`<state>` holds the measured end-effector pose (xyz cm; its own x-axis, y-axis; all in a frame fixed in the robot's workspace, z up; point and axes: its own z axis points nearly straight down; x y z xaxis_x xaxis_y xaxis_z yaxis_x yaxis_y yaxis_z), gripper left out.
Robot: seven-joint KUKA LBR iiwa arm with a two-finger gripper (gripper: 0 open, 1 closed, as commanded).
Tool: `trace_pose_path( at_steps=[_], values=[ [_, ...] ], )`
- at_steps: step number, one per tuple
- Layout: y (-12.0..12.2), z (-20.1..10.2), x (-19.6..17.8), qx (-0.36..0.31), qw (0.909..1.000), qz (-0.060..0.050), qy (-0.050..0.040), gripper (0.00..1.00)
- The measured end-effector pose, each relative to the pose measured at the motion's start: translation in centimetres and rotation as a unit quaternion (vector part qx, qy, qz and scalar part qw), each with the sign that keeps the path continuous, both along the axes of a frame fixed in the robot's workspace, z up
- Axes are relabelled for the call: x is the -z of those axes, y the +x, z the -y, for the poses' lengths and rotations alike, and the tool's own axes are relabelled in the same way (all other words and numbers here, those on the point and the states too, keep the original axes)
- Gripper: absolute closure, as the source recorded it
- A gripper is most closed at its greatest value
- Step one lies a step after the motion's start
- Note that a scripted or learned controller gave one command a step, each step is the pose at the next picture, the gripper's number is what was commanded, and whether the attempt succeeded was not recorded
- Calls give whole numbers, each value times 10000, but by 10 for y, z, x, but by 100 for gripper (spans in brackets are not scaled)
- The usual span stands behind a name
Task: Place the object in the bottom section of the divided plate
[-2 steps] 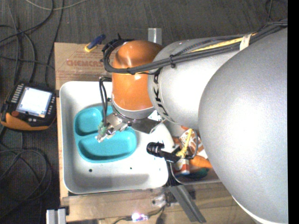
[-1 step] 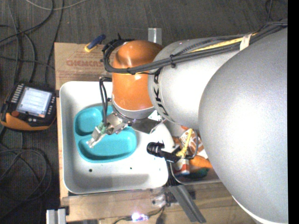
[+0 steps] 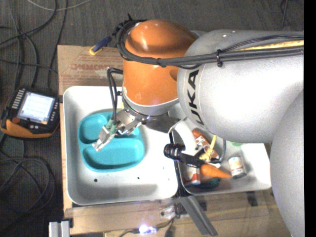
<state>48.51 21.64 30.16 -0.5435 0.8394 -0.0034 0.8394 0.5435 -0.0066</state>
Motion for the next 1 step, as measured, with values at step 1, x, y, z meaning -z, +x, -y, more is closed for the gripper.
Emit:
trace_pose_path(
  at_steps=[1],
  values=[
    [0, 30, 45, -484, 9988, -9, 6, 0]
  ],
)
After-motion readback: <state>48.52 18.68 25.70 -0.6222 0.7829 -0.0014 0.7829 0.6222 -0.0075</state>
